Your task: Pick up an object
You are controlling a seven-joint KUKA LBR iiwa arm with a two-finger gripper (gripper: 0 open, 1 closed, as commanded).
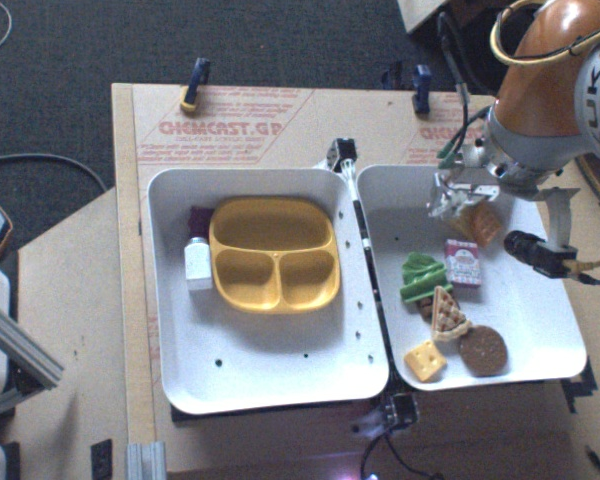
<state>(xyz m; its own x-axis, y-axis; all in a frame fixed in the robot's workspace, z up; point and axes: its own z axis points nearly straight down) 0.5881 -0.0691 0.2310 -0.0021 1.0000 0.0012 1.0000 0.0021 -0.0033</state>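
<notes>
Hand (458,196) first: ours hangs low over the far part of the right bin (540,363), and whether it is released or clenched we cannot tell, since the wrist hardware hides it from above. Nearest the camera in that bin we see a yellow cheese wedge (425,360) and a round brown cookie (482,350), well clear of each other. Just behind them sit a waffle cone piece (446,313) and a green vegetable (421,275), which touch or overlap, with a small pink carton (464,262) just beside the green one. Farther back, a tan, bread-like item (481,225) lies almost under our hand, and we judge it the likeliest target for the pick. To do this step well, we should centre over that single item, descend straight, and avoid brushing the carton close by; a clean close across its narrower width looks safest. If it proves awkward, the cookie or cheese stand apart and offer easier approaches. Across the divider, the left bin (180,368) holds a yellow divided tray (274,253) with a small white bottle (198,264) beside it, all on the table (130,298).
</notes>
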